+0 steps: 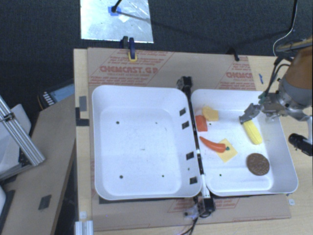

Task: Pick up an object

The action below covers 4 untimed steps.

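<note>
Corn cob (253, 131) lies untouched in the right bin (282, 180), just below the gripper (248, 114), whose finger state I cannot tell, so picking is not yet done.

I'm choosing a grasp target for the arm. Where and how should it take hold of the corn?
Grip the corn at its middle, coming straight down, fingers closing across its narrow width. It lies flat, long axis slanting, with bare bin floor on both long sides.
</note>
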{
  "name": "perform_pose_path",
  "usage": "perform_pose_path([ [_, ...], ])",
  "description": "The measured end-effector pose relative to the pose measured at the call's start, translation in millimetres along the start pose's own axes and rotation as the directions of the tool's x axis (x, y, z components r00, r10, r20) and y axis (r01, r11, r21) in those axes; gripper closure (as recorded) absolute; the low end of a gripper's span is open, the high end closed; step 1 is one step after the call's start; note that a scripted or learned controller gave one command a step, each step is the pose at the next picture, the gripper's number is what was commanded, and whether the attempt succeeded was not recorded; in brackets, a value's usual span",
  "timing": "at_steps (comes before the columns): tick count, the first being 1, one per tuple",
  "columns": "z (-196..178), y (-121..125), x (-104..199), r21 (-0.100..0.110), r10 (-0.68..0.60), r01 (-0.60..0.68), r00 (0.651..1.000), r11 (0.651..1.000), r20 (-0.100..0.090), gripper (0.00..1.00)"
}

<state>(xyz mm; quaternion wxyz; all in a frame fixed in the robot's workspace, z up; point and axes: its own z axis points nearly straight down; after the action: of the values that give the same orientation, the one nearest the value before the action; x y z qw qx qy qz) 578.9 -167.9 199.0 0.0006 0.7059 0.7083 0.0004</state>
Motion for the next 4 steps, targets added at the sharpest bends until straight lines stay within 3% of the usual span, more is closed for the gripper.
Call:
perform_pose_path([
  [1, -27, -71, -31, 0.002, 0.007, -0.007, 1.0, 1.0, 0.0, 0.0],
  [2, -82, -92, -40, -0.006, 0.004, -0.004, 1.0, 1.0, 0.003, 0.0],
  [3, 48, -88, -38, 0.006, 0.002, -0.002, 1.0, 1.0, -0.003, 0.0],
  [4, -133, -91, -39, -0.015, -0.002, 0.002, 1.0, 1.0, 0.006, 0.0],
])
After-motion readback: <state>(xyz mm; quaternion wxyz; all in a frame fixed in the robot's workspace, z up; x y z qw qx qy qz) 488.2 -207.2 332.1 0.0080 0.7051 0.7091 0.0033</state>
